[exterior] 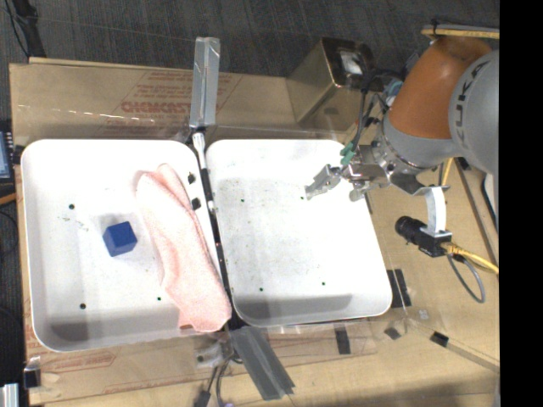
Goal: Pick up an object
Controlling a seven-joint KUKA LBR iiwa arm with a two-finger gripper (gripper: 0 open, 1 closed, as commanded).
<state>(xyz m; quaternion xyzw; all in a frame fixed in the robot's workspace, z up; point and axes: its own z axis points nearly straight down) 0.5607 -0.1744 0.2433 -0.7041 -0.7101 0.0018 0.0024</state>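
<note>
Over the right bin (pixel 373 261), the jaws (pixel 321 181) hang, nothing held.

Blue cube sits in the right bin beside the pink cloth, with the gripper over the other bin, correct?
Not quite. The camera view shows the blue cube in the left bin, beside the pink cloth. The gripper is over the other bin, the right bin.

two white bins (pixel 51 329) on a bench (pixel 441 312), cardboard (pixel 110 100) behind.
</note>
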